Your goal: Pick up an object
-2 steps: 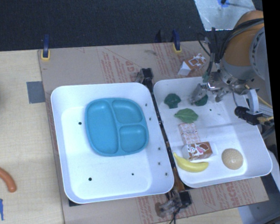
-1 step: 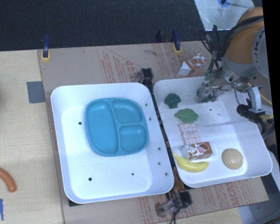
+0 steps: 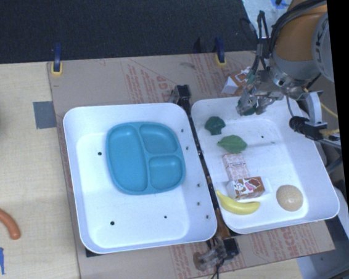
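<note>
Where two shallow white bins sit side by side, the left bin [image 3: 85, 176] holds one blue three-part plastic plate [image 3: 144, 156]; the right bin [image 3: 306, 153] holds six things: brown packet [image 3: 235, 166], printed wrapper [image 3: 248, 187], yellow banana [image 3: 238, 204], beige ball [image 3: 289, 197], green leaf [image 3: 232, 143], dark green lump [image 3: 214, 124]; the claw [image 3: 253, 104] hangs over its far edge, its opening unclear.

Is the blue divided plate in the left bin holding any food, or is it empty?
Empty. The blue divided plate shows bare blue in all three compartments; the banana and other items lie in the right bin.
</note>
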{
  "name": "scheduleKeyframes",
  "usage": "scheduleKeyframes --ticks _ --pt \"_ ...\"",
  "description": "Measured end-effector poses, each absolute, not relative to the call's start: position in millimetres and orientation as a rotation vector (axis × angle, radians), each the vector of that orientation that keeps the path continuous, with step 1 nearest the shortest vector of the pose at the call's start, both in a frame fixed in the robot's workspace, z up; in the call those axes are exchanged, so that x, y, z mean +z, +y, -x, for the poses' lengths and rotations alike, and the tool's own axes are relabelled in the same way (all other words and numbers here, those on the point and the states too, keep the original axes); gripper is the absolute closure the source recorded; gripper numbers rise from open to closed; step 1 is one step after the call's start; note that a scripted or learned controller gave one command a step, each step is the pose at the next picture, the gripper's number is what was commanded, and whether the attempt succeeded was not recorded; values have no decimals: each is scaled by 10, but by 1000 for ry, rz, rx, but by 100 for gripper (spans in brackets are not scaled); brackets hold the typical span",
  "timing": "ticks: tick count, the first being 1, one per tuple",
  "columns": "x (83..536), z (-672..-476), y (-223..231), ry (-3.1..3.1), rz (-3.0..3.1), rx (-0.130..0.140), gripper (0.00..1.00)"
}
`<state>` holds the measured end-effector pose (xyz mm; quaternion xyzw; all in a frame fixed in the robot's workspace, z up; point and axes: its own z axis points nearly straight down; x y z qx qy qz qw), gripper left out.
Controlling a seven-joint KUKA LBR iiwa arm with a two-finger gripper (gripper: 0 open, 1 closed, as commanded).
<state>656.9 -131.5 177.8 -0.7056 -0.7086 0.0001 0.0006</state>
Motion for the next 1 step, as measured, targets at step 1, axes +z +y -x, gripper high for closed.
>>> scheduleKeyframes --ticks 1 --pt "1930 -6564 -459 -2226 2213 4 100"
